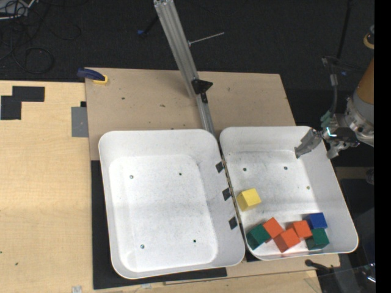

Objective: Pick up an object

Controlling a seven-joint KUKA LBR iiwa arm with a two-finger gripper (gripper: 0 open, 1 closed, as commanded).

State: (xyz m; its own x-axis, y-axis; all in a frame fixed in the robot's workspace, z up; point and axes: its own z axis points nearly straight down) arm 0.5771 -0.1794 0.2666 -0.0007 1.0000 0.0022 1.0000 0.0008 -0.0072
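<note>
Count with me, operator: you've got six blocks in the right bin (317, 182), all gathered toward its near edge. One yellow block (248, 199) sits alone by the divider side, apart from the rest. Then the cluster: two orange blocks, one (273, 227) touching the left green block (259, 235), and a second orange piece (293, 235) that may be two pressed together, hard to tell from here. One blue block (316, 220) at the right end, with a second green block (317, 240) just beneath it. The left bin (122, 163) sits beside it, the two touching along a seam with three small black clips (226, 193). Your gripper (311, 142) hangs over the far right rim of the right bin, well apart from every block; nothing is between its fingers, and how wide they stand I cannot tell at this angle. The arm (366, 96) comes in from the right. Around you: a slanted aluminium rail (180, 47) rises behind the bins, with a black bracket on it. A blue-and-yellow clamp (93, 75) lies at the far left corner of the wooden bench (244, 99). A lighter table (43, 182) adjoins on the left, and the floor behind is dark, with cables.
</note>
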